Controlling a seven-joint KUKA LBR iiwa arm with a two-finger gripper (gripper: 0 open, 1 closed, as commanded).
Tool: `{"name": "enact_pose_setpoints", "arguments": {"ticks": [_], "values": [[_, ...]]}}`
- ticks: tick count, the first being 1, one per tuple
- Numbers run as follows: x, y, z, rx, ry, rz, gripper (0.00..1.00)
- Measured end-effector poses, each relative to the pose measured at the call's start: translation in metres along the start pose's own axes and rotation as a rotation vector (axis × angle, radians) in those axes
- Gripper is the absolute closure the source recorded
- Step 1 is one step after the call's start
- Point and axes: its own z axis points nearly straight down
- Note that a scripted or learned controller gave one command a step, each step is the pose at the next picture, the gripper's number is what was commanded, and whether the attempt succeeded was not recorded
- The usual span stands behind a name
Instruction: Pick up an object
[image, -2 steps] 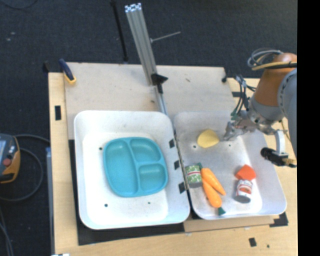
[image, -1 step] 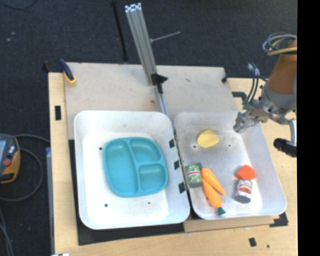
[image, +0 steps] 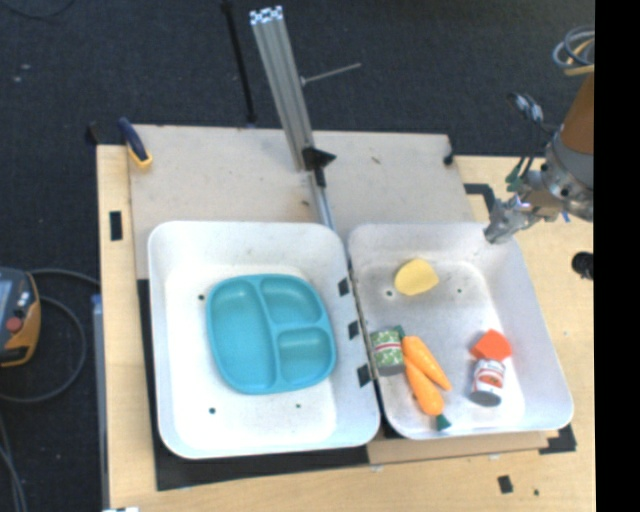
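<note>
Nearest the camera, in the right bin, two toy carrots lie side by side against each other, their long axes running from upper left to lower right; the longer one ends in a small green stub at its near tip. Just left of them, touching or nearly so, a small green and white box sits close to the bin's left wall. To the right of the carrots, well apart from them, a small white bottle with an orange cap lies tipped, the cap pointing away from the camera and the base toward the near rim. Farther back in the same bin a yellow lemon-shaped piece rests alone, its long axis roughly level across the view.

The left bin holds a teal divided plate with three compartments.

At the far right corner of the right bin the gripper hangs over the rim, well apart from every object. Nothing sits between its tips, and whether they are spread or closed cannot be told at this size. Behind the bins a slanted aluminium post rises from the bench.
</note>
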Motion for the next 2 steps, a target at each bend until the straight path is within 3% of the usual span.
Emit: {"name": "enact_pose_setpoints", "arguments": {"ticks": [1, 2], "values": [[-0.002, 0.002, -0.053, 0.002, 0.0, -0.001, 1.0], [0.052, -0.021, -0.041, 0.009, 0.002, -0.002, 1.0]]}}
